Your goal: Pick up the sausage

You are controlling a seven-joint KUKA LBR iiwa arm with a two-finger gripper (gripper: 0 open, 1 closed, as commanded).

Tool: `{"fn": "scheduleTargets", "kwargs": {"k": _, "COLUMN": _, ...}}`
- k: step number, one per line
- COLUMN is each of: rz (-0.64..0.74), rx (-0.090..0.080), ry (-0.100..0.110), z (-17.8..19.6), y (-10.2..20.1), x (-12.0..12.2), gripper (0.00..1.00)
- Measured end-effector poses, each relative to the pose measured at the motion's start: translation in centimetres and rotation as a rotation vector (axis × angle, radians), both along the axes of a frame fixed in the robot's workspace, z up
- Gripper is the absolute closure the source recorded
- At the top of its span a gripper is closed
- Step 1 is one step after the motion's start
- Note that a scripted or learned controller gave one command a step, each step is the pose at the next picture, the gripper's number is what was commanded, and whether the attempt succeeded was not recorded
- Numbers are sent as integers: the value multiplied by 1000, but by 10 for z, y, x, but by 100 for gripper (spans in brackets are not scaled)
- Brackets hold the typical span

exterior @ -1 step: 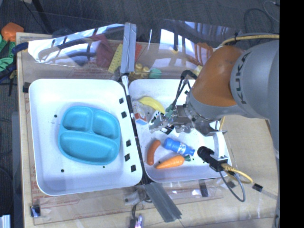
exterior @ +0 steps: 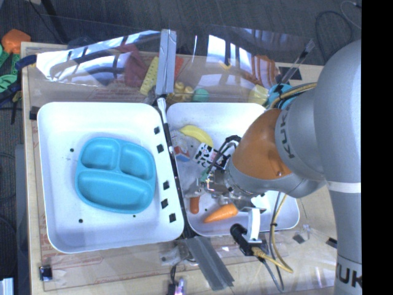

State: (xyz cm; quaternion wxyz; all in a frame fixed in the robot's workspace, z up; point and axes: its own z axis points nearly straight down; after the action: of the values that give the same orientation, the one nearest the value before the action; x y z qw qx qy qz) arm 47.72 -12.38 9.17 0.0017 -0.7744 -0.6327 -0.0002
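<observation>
Sausage is lying near the right bin's left wall, beside a carrot; a banana is sitting farther back. Left bin is holding a blue tray. Hand is hovering above; grip unclear.

1. We see the sausage as a small reddish-brown piece in the right bin, near its front-left corner.
2. It stands roughly end-on to us, just left of an orange carrot, close to the bin's left wall.
</observation>
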Motion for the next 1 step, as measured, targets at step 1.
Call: {"fn": "scheduleTargets", "kwargs": {"k": 1, "rz": 7, "rx": -1, "ry": -2, "z": 10, "y": 0, "x": 2, "gripper": 100}}
